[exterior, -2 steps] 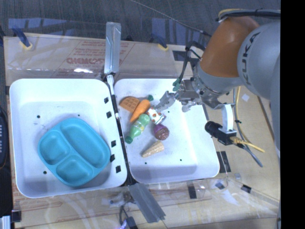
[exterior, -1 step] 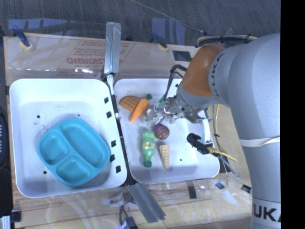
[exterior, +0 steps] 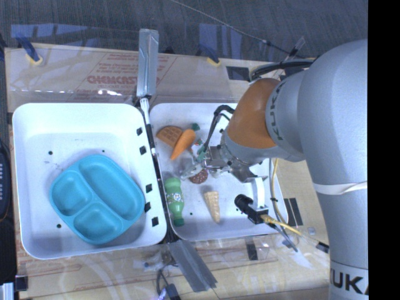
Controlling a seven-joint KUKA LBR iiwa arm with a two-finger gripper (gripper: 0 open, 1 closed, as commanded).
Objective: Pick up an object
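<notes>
In the right bin [exterior: 187, 112] lie an orange carrot [exterior: 183, 144] across a brown slice of bread [exterior: 166, 134], a green bottle [exterior: 174, 200] along the left wall, a pale ice-cream cone [exterior: 213, 205] and a small brown round piece [exterior: 199, 177]. My gripper [exterior: 195, 161] is low in the middle of this bin, just right of the carrot's lower end and directly above the brown piece. The wrist hides part of the bin floor behind it. Nothing is visibly lifted.
The left bin [exterior: 25, 122] holds a blue divided plate [exterior: 97, 197]. A divider wall with black clips [exterior: 150, 161] separates the bins. The arm's grey body [exterior: 325, 124] covers the right bin's right side. A small green item [exterior: 195, 128] sits beyond the carrot.
</notes>
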